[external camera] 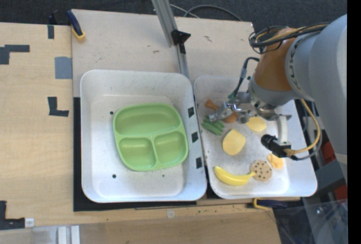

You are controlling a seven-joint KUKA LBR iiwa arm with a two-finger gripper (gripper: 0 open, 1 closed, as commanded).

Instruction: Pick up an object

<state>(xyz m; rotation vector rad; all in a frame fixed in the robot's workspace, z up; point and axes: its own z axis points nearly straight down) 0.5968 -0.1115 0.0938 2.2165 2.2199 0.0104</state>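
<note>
Gripper (230, 108) low in right white bin (302, 181); finger state unreadable. Small orange plastic piece (210, 104) just left, green ridged piece (213, 126) below-left. Best: centre over one, descend straight.

2 white bins (90, 124) sit side by side. The left bin holds 1 green divided plate (150, 136). The right bin (299, 181) holds 1 banana (231, 177), 1 cookie (260, 169), 2 pale yellow pieces (234, 142), 1 green item (212, 126) and 1 orange item (210, 104); others are hidden.
</note>
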